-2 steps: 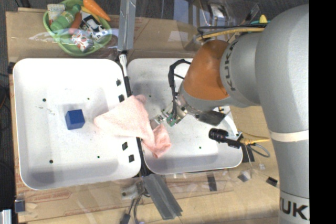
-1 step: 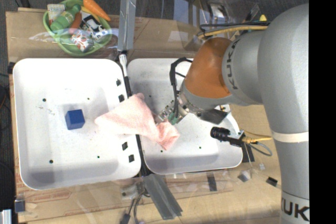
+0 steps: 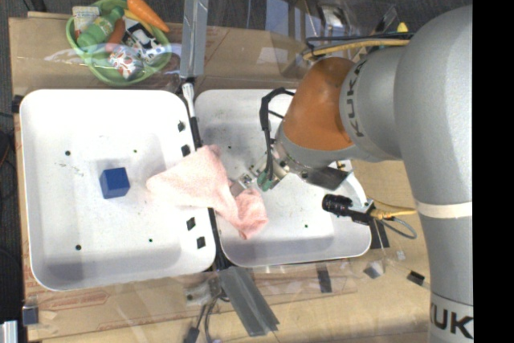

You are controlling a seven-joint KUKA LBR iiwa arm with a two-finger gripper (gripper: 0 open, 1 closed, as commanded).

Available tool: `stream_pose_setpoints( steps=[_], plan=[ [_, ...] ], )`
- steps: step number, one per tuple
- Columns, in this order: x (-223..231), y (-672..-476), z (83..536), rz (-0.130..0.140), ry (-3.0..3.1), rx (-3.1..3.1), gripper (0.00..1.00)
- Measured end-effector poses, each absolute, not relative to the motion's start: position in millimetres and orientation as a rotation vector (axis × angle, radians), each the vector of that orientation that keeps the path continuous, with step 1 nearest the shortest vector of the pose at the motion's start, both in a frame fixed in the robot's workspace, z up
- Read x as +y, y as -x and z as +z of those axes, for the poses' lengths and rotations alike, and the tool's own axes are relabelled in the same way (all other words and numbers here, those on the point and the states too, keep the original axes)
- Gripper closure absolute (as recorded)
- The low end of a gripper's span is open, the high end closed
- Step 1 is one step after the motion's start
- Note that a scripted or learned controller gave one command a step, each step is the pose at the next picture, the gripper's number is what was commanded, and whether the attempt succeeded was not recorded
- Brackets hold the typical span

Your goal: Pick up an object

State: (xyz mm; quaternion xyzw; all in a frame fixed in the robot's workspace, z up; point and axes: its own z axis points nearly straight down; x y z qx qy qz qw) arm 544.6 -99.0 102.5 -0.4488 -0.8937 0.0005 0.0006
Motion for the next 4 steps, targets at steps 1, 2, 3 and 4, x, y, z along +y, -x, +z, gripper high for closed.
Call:
stream_pose_setpoints(
  steps=[1, 2, 3, 4],
  plan=[
    [-99, -544.8, 112, 0.002, 1.405, -2.807, 1.00],
    [-37, -572.1, 211, 0.000, 1.523, -2.748, 1.00],
    [-53, -617.4, 248, 0.001, 0.678, -3.068, 1.00],
    [-67, -644.2, 234, 0.001, 1.110, -2.940, 1.00]
  ],
)
